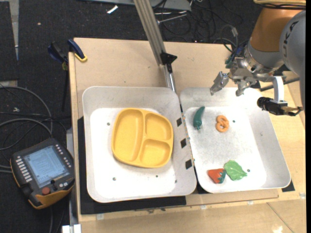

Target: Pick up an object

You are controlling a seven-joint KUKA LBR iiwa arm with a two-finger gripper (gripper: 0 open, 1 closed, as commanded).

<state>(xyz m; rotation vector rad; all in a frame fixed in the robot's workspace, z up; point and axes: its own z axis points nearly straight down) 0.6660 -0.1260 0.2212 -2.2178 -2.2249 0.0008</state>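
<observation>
The bench (121, 62) is a pale wooden board carrying two shallow white bins side by side. The left bin (97, 178) holds a yellow divided plate (142, 138) with three compartments, lying flat near the bin's middle, slightly toward its far edge. The right bin (262, 154) sits just beside it, their inner edges touching along a dark hinge-like seam.

The grey arm (279, 30), with its orange band, comes in over the far right corner of the bench. Its gripper (229, 85) hangs above the far edge of the right bin, the two fingers spread apart with nothing between them.

In the right bin, a green leafy piece (235, 170) lies near the front edge, touching a small red and teal piece (216, 175) on its left. A dark teal, pepper-shaped object (198, 118) lies close to the bin's left edge, toward the far side, pointing roughly front to back. Just to its right, apart from it, an orange pretzel-shaped object (222, 124) rests on the bin floor, nearly below the open fingers but well clear of them.

On the floor off the bench's left front corner rests a handheld control pendant (43, 171) with a lit screen.
</observation>
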